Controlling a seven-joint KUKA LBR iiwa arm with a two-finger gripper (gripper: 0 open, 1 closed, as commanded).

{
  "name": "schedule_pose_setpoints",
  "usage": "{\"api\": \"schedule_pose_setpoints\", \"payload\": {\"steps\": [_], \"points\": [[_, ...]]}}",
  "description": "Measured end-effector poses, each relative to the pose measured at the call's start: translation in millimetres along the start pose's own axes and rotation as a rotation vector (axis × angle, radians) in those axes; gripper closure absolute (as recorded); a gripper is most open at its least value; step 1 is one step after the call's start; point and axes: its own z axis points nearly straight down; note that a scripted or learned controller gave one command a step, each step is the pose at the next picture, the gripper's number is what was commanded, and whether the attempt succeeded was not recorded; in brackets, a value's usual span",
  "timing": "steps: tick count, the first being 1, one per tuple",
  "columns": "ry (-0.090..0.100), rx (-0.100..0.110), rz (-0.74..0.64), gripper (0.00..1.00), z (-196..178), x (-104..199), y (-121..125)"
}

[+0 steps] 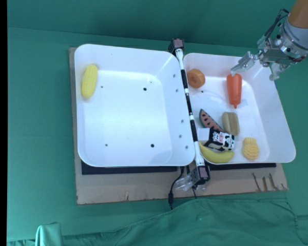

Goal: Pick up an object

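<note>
Beside carrot (234, 89): orange (196, 78), open-fingered hand (258, 68)

One fixed camera looks down at a slant from the near side, seemingly fairly high, framing the whole desk (143, 191)

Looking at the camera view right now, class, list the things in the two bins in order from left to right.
Corn cob → orange → watermelon slice → bread roll → yellow corn piece. The carrot, banana and cow-print box overlap others in the order, so they are left out.

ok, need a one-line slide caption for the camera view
Gripper open above the right bin, near the carrot; one corn cob lies in the left bin.
</note>
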Motion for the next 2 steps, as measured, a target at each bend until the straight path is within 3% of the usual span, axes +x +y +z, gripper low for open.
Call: {"api": "schedule_pose_setpoints", "payload": {"steps": [1,2], "points": [[-0.003,-0.004,-0.001,0.00,-1.9,-8.9,30.1],[0.000,0.002,0.002,0.00,-1.8,8.4,-10.9]]}}
